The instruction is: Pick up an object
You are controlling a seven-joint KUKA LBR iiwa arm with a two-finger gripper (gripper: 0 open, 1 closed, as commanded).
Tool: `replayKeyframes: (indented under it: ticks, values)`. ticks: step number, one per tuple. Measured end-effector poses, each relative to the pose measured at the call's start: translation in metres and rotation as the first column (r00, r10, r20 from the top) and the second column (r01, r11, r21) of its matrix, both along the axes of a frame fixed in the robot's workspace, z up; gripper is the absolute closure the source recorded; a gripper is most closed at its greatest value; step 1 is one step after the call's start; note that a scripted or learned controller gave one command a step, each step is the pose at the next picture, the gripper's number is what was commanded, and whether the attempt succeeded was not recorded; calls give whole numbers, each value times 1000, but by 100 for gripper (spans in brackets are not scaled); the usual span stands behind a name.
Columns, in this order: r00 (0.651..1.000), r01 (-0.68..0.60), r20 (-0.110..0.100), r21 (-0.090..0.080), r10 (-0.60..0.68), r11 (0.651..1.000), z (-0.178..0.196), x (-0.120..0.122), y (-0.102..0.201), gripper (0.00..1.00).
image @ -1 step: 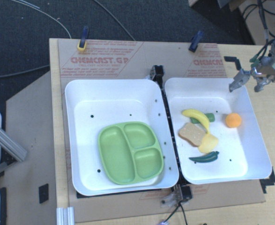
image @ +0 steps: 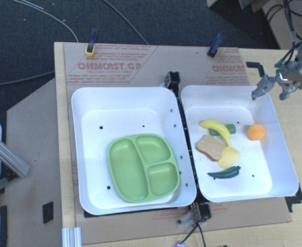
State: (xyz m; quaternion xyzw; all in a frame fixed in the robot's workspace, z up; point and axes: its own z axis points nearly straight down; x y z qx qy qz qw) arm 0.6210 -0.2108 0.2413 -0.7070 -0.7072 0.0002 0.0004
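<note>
Lying nearest the front edge of the right bin: a dark green pepper, stretched out sideways on the white floor. Just behind it, a pale yellow piece, touching a slice of bread on its left. Farther back, a banana, curved, with one end over the bread and a small green item tucked just beside its far side, too small to identify. Off toward the right wall of the same bin, an orange ball-shaped fruit, apart from the cluster.

Sitting in the left bin, toward its front right corner: a green divided plate with three compartments, one long on the left and two smaller on the right, tilted slightly relative to the bin walls.

Resting side by side on the brown board covering the tabletop, both bins, joined by a black clip at front and back. Clamped to the board's far edge, a yellow-and-blue clamp on the left and a blue clamp further right.

Hovering farthest back, above the far right corner of the right bin: the pincer, fingers spread apart, nothing between them, well clear of every object.
</note>
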Motion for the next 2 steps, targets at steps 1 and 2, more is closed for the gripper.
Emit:
replayKeyframes:
  ticks: [1, 2]
  values:
    - [1000, 0, -1, 0, 0, 1000, -47, -8, 6, 0]
    - [1000, 0, -6, 2, 0, 1000, -98, -17, 12, 0]
